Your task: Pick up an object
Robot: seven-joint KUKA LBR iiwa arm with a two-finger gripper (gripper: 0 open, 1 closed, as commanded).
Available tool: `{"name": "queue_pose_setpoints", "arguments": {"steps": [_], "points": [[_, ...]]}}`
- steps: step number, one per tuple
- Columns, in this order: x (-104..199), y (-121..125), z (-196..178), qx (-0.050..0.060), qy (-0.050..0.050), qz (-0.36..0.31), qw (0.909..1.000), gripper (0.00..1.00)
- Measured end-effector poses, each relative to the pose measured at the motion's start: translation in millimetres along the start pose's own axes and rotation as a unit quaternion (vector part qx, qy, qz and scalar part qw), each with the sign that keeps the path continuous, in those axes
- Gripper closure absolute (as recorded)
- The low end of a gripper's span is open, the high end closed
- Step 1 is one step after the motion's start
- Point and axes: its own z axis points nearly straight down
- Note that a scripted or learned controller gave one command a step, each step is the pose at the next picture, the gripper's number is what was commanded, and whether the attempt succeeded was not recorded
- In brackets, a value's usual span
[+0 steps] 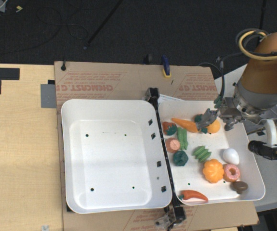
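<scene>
The gripper (206, 121) was low in the right bin (254, 189), fingers seemingly closed beside a small orange fruit (215, 126); nothing was lifted yet, so the pick remained undone.

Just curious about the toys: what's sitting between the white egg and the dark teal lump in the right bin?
In the camera view, a small green pod-like toy lies between the white egg and the dark teal lump, apart from both.
</scene>
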Motion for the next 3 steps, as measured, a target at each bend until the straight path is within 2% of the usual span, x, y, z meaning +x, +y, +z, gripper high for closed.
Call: {"name": "queue_pose_setpoints", "arguments": {"steps": [1,2,3], "points": [[0,-3,156,-0.001,-0.003,0.002,1.0,0.0],[-7,70,150,-0.002,-0.001,0.0,1.0,0.0],[5,71,149,-0.001,-0.006,0.001,1.0,0.0]]}}
